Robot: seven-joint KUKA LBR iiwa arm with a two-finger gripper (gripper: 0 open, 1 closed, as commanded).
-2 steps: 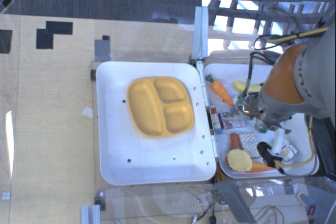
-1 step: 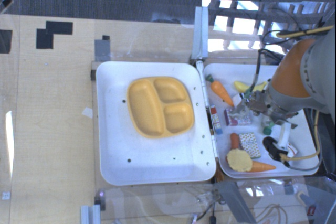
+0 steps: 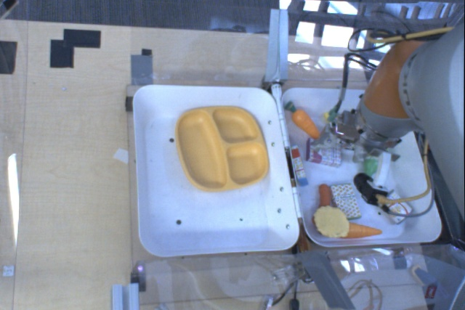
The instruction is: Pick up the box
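Note:
A small flat box [image 3: 324,154] with a pink and white print lies in the right bin [image 3: 429,229], near its middle. My gripper [image 3: 343,130] hangs low over the bin just up and to the right of the box, at the end of the grey arm with the orange band [image 3: 389,83]. The arm's wrist hides the gripper's tips, and I cannot tell whether it touches the box. A narrow red and blue packet [image 3: 297,165] lies along the bin's left wall.
The left bin [image 3: 152,221] holds a yellow divided plate [image 3: 221,147]. Around the box lie a carrot [image 3: 305,123], a red sausage [image 3: 324,194], a checkered pad [image 3: 347,200], a yellow round biscuit [image 3: 331,221], an orange cone [image 3: 362,231] and a green and white bottle [image 3: 376,167].

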